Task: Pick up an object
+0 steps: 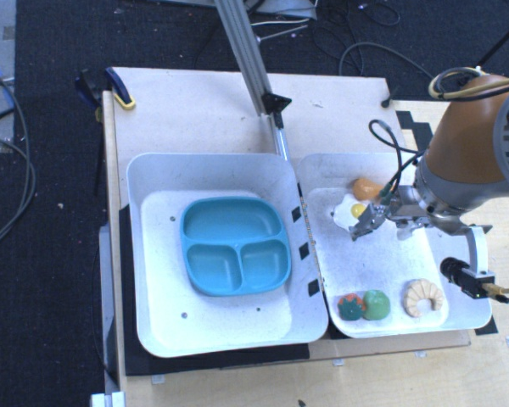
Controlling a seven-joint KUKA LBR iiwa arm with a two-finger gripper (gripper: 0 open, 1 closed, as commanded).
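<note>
1. Nearest the camera, along the front edge of the right bin (467, 316), lie three loose candidates: a green and red toy (364, 305) at the front-left and a pale croissant-shaped piece (424, 298) just to its right. All sit flat on the bin floor, apart from the walls, so each could be taken from above.
2. Farther in, the gripper (366, 224) is low over the bin's upper left area, beside a white-and-yellow piece (346, 213) that looks like a toy fried egg; how wide the tips stand cannot be told from this angle, and nothing is plainly between them.
3. Just behind it an orange item (366, 188) lies near the bin's back wall, touching or nearly touching the egg; it is partly covered by cable, so its shape is uncertain.
4. To do the pick well, the arm should probably centre on one item rather than the seam between egg and orange piece, descend straight, and close only once the tips straddle it; a flat egg may slip, so the rounder orange piece seems the safer target.
5. Farthest left, the other bin (153, 185) holds a blue divided tray (236, 245), well apart from the work.
</note>
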